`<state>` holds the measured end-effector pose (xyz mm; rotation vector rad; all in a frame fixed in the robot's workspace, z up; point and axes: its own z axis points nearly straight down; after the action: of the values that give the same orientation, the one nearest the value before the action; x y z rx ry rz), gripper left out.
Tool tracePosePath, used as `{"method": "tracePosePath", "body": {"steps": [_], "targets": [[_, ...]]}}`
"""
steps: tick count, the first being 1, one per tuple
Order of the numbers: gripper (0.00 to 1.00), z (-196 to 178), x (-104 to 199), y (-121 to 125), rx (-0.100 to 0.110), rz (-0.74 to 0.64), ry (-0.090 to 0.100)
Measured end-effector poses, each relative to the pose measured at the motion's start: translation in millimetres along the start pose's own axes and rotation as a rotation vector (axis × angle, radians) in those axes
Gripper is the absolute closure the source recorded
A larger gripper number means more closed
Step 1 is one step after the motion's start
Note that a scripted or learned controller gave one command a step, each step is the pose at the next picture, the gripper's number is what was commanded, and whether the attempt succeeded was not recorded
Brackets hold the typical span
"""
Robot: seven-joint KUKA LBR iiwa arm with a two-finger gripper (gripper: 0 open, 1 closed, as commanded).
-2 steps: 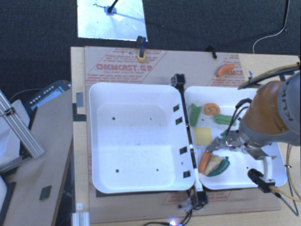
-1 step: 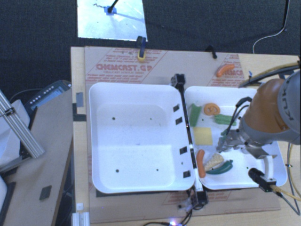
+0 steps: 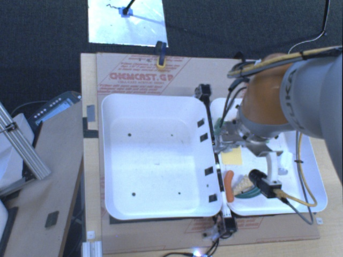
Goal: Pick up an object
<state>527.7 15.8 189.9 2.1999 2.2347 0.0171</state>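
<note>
The right bin [image 3: 313, 189] holds several small things. A flat yellow square [image 3: 232, 157] lies near its left wall. In front of it lie an orange-red stick [image 3: 229, 185], a cream lump [image 3: 242, 183] and a teal piece [image 3: 247, 196]. A green thing [image 3: 218, 125] peeks out at the bin's far left. My gripper [image 3: 229, 140] hangs low over the right bin, just behind the yellow square, with the bulky wrist covering most of it. Nothing shows in its grasp.
The left bin [image 3: 155, 159] stands beside the right one, and black clips [image 3: 206, 138] run along the shared wall. The arm [image 3: 300, 95] covers the right bin's back half. A yellow clamp [image 3: 161, 63] sits on the board behind the bins.
</note>
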Motion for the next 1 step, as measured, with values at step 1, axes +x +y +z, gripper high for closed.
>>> {"method": "tracePosePath", "body": {"steps": [1], "targets": [[1.00,-140.6,16.4,22.1,-0.008,0.007,-0.001]]}}
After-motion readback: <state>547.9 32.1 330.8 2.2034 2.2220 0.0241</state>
